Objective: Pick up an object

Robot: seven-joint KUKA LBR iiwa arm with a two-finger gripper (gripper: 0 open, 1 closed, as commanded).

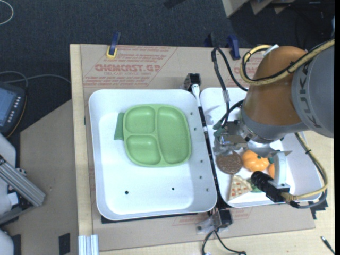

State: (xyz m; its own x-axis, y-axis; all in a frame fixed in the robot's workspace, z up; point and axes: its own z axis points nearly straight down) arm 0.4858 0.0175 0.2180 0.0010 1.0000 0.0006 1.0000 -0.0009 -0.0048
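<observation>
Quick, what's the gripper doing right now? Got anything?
Gripper: low in the right bin, above the brown disc; open or shut cannot be told, and nothing is seen in its grasp.

arm (297, 89): entered from 3 o'clock, grey body with orange band (273, 84) bent steeply downward | wrist: pointed toward 7 o'clock | gripper (229, 138): lowered at 8 o'clock of the band, largely hidden beneath the wrist
</observation>
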